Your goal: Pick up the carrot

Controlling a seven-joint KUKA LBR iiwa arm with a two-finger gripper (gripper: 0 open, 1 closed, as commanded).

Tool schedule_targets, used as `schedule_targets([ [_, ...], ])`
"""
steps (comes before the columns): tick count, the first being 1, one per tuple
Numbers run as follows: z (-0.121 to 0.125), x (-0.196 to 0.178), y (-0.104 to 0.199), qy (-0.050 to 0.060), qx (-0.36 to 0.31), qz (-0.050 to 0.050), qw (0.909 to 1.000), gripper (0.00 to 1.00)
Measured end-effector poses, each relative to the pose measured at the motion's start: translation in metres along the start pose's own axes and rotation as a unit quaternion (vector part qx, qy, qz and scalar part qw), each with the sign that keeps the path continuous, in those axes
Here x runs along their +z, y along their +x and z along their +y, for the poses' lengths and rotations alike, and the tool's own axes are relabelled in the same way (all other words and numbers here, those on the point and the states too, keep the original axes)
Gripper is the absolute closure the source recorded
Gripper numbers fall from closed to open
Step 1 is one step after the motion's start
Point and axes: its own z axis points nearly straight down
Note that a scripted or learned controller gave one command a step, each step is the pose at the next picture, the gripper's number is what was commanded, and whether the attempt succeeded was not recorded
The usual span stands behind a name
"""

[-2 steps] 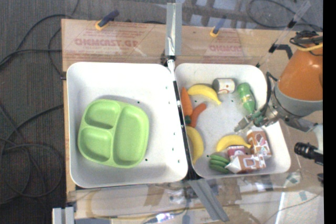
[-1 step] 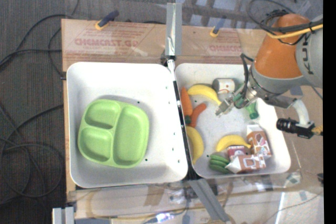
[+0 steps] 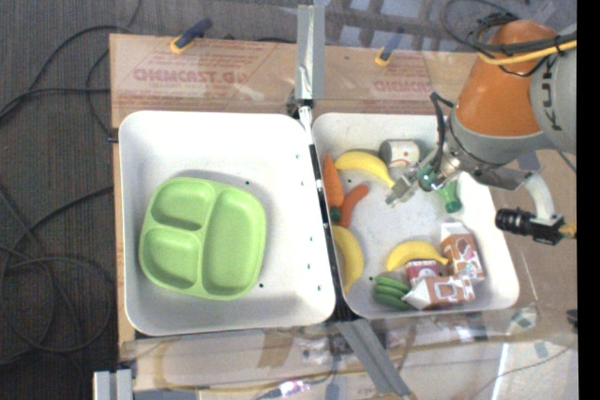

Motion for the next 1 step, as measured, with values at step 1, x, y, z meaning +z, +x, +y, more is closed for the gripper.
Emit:
schedule_targets([
  [1,-0.0228,0.0053,0.0841,0.0,-0.163,-0.001,0.9866,1.0],
])
